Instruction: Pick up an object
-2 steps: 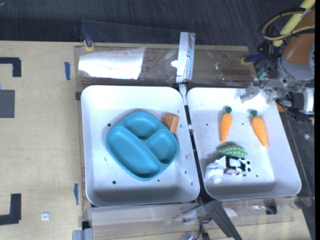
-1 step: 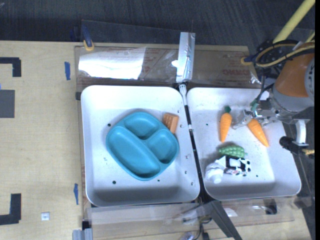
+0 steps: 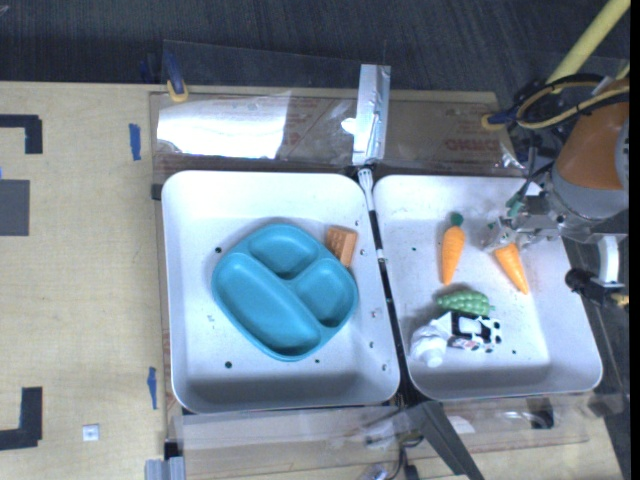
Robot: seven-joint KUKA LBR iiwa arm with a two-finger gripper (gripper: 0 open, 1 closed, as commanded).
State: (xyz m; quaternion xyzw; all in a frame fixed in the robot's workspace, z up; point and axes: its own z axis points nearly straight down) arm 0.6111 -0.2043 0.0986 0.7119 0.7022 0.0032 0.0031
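1. Two white bins side by side on the bench, left bin (image 3: 190, 368) and right bin (image 3: 570, 368), touching along their inner walls.
2. Nearest in the right bin: a black-and-white cow toy (image 3: 470, 333) beside a small white piece (image 3: 428, 348) at the front left.
3. Just behind the cow, touching it: a green pea pod (image 3: 462, 301).
4. Left bin, middle: a blue divided plate (image 3: 285, 290), set on a slant; a small tan block (image 3: 342, 243) touches its far right rim.
5. Right bin, further back: an orange carrot (image 3: 452, 251), green top pointing away.
6. Right of it, apart: a second carrot (image 3: 512, 266), lying tilted.
7. Gripper (image 3: 522, 223), low over the back of the right bin, just above the second carrot's upper end; whether its jaws are open or grasp anything, I cannot tell.
8. Furthest: a clear upright panel (image 3: 260, 118) behind the bins.
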